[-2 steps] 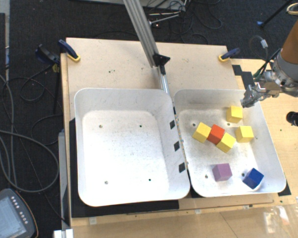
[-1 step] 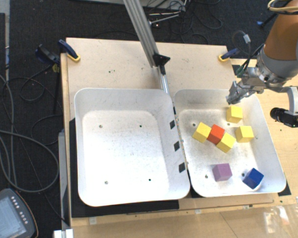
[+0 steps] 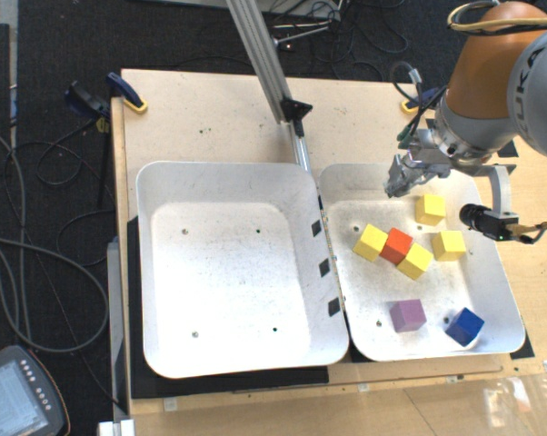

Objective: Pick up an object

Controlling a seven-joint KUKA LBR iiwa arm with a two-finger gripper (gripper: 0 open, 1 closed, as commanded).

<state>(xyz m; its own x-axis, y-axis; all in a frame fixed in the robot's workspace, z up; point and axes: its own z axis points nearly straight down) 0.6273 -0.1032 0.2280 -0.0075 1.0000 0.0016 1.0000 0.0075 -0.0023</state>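
The right bin holds several small blocks. A yellow block lies near its back, another yellow block sits to the right, and a row of yellow, orange-red and yellow blocks touches in the middle. A purple block and a blue block rest near the front. My gripper hangs over the bin's back part, just left of and behind the rear yellow block. Nothing shows between its tips.
The left bin lies beside the right one, joined at a ridge with black clips. A slanted metal pole crosses the bench behind the bins. Clamps sit at the bench's back corners.
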